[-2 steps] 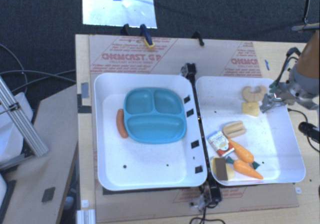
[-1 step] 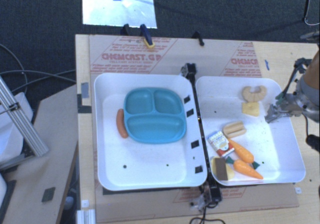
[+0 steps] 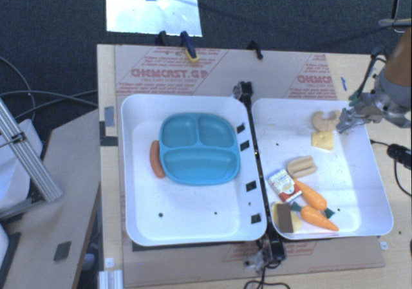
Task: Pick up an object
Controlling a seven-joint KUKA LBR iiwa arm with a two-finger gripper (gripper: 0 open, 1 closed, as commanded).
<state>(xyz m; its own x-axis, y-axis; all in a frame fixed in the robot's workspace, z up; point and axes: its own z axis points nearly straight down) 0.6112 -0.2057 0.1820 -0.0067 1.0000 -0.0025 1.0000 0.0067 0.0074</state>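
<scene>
Tool point(image 3: 346, 121) at upper right of right bin point(image 3: 380, 178), hovering beside tan curved piece point(image 3: 324, 120) and yellow block point(image 3: 323, 140); finger state unclear. Two carrots point(image 3: 313, 206) near front. Left bin point(image 3: 138, 152) holds blue divided plate point(image 3: 198, 149), sausage point(image 3: 156, 159) beside.

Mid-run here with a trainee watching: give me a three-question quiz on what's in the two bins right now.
1. True or false: the blue divided plate sits in the right bin.
2. What lies just left of the plate, touching its rim?
A. a carrot
B. a sausage
C. a cheese wedge
3. Fill in: the gripper hovers over the right bin's ___ corner in the view.

Key
1. False; it is in the left bin.
2. B, the sausage.
3. Upper right, near the cheese wedge.
</scene>
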